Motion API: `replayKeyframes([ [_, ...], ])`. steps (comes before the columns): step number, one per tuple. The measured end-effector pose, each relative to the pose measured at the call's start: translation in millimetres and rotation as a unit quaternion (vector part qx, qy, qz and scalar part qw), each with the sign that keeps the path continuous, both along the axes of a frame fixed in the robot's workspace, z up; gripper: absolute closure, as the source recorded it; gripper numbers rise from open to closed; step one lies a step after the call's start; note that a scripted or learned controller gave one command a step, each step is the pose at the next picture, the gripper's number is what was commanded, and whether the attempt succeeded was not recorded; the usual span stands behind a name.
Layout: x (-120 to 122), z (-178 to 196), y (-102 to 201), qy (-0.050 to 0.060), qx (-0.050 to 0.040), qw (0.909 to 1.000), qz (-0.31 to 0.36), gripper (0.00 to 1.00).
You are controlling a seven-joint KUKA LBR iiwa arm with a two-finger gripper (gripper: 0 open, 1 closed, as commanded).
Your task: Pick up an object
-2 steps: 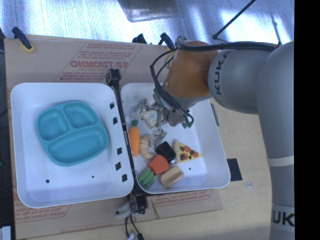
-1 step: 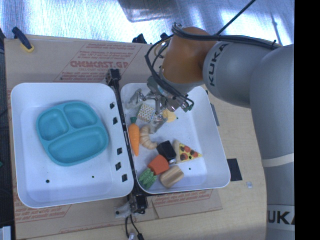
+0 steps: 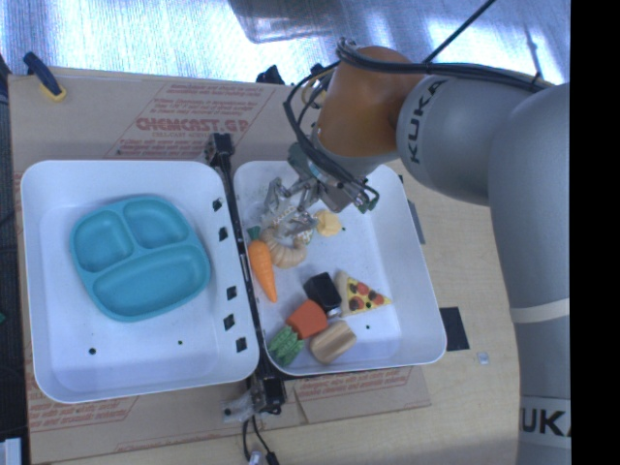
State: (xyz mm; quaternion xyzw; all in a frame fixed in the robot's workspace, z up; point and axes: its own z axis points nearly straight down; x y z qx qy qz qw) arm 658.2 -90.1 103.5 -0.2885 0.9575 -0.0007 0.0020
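Ok, single arm reaching in from the right, gripper (image 3: 291,201) low over the upper-left part of the right bin (image 3: 412,260). Fingers look spread, pointing down-left, nothing seen between them, so released and not holding. Tips are right above or maybe touching a pale ring-ish toy, call it the beige pastry (image 3: 288,250); can't tell contact for sure bc the metal parts clutter that spot.

Right bin contents: carrot (image 3: 263,267) lying along the left wall just beside the pastry, small yellow piece (image 3: 330,224) near the gripper's right side, black block (image 3: 323,291) mid-bin, pizza slice (image 3: 361,296) touching or just beside the block, red-orange block (image 3: 308,318) below it, green veg (image 3: 284,343) and bread roll (image 3: 332,341) at the bottom edge. Left bin (image 3: 58,356) has a blue divided tray (image 3: 140,257), nothing on it.

Handling guess: all look like small plastic play-food, light, stiff, smooth so prob a bit slippery. The pastry is closest, likely target; lumpy outline, so pinch across its narrow width, not over the curved ends. Carrot is tapered, so take it at the thick orange middle, across the long axis; it sits close to the wall, so one finger may have no room. Blocks give flat parallel faces, easiest grip. Risk: neighbours are packed close, fingers could nudge the carrot or pinch two things.
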Motion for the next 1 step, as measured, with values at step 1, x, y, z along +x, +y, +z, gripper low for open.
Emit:
replayKeyframes([
  [1, -11.9, 147.9, 18.7, 0.000, -0.0006, 0.9891, 0.147, 1.00],
])
